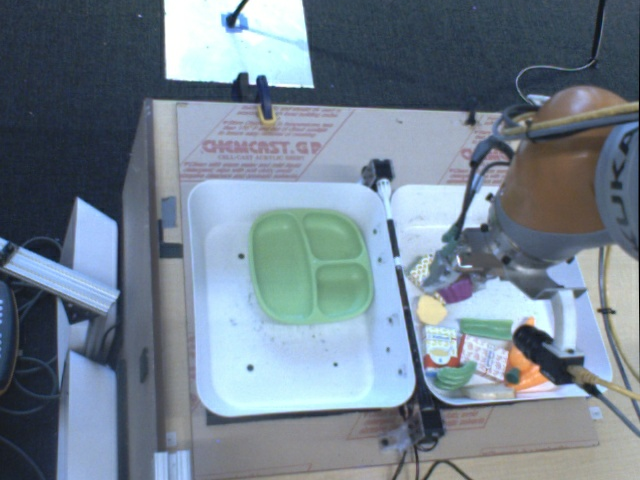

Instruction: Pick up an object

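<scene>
Gripper (447, 271): lowered into the right bin (420, 208), whether clenched or released I cannot tell. Purple toy (457, 290) directly beneath, yellow piece (432, 310) just below-left (likely targets, heaped for grabbing).

A broad orange band (560, 158) is seen above grey wrist housing (545, 243); dark lettering is printed on the grey arm link (625, 183), and thin cables (480, 178), possibly hoses, are looped alongside
</scene>
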Tool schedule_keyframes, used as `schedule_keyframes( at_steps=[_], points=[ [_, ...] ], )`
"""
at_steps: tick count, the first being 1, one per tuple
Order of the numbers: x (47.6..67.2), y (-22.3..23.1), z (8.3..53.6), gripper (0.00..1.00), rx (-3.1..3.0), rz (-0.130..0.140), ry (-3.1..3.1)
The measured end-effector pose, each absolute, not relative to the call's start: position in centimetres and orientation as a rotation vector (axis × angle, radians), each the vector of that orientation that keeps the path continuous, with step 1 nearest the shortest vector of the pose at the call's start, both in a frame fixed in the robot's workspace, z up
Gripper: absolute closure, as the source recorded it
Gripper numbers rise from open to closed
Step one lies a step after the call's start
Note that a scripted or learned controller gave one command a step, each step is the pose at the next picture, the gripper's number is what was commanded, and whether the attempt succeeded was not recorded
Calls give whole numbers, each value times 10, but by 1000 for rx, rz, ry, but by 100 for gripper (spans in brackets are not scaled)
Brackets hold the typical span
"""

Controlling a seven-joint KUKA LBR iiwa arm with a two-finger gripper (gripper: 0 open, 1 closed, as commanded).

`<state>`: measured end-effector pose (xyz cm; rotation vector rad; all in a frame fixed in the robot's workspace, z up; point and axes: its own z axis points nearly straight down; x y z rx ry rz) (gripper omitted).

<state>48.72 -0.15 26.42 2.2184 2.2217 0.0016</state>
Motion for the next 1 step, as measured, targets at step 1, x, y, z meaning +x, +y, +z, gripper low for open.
schedule_keyframes(
  at_steps=[1],
  points=[
    [487,62,263,100,2216,2,2226]
  ],
)
